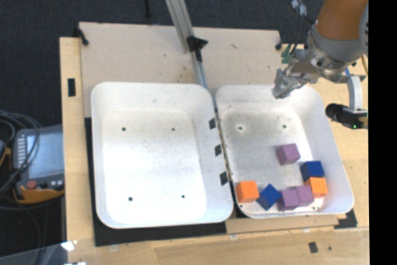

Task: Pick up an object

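Observation:
The right bin (248, 102) holds several small cubes near its front edge. A purple cube (287, 153) lies apart toward the middle. Along the front sit an orange cube (247, 190), a blue cube (269, 195), two purple cubes (296, 197) side by side, an orange cube (319, 186) and a blue cube (312, 169). My gripper (281, 89) hangs over the bin's far edge, well behind the cubes, with nothing seen in it. Its fingers are too small and blurred to read.
The left bin (102, 133) lies beside the right one. A slanted aluminium post (177, 6) rises from behind the bins' shared edge. A screen device (38, 155) and cables sit off the bench at the left.

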`<action>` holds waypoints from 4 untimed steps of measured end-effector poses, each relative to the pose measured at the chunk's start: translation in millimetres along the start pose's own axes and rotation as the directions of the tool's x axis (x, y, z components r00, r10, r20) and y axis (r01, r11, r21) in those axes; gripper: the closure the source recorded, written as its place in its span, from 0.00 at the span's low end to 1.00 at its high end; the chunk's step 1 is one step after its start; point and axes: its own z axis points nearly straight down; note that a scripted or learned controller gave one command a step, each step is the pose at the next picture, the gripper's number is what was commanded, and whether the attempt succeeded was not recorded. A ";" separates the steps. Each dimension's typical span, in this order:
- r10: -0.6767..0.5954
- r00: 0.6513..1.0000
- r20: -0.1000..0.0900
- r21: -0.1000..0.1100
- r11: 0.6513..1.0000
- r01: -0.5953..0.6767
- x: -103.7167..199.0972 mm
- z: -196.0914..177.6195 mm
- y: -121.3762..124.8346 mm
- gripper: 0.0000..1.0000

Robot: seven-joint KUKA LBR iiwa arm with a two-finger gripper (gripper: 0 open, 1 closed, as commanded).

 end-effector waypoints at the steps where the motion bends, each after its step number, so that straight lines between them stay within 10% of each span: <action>1: -0.001 1.000 -0.001 0.001 1.000 0.001 54.4 15.7 -12.4 1.00; 4: -0.003 1.000 -0.002 0.002 1.000 0.003 200.0 36.7 -53.0 1.00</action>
